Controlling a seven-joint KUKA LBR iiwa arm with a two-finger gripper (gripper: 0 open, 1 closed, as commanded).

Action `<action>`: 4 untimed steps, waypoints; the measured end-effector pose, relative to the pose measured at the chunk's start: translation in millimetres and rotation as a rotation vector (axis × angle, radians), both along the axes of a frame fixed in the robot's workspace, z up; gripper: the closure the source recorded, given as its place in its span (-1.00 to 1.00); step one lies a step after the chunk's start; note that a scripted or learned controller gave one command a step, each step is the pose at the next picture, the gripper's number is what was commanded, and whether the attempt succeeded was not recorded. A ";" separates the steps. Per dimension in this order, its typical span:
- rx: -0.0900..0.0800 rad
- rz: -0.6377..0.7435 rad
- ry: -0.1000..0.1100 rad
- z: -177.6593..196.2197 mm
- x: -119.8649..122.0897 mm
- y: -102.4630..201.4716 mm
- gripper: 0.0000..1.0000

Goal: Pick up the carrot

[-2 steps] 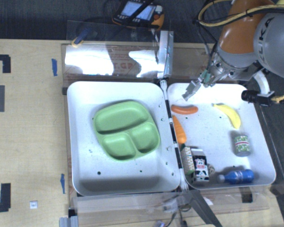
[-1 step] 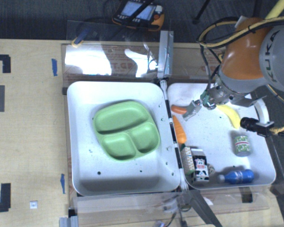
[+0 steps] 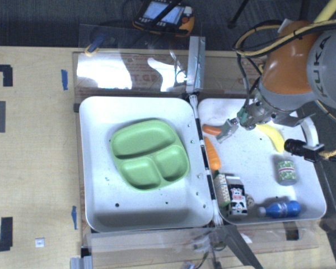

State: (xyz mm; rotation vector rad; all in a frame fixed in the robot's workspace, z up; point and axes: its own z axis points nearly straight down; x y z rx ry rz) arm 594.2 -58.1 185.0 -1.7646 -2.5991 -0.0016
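Orange carrot [image 3: 213, 155] by right bin's [image 3: 311, 175] left wall, just below gripper [image 3: 228, 129], gripper's grip state unclear

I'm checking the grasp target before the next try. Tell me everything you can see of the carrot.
The carrot is a smooth orange, plastic-looking toy, long and tapered. It lies flat in the right bin, close along its left wall, running lengthwise down the image. Its lower end nears a small carton. The gripper hovers just above its upper end, not holding it.
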 end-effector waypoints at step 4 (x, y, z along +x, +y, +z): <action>0.000 0.142 0.002 -0.7 -91.9 50.1 -1.00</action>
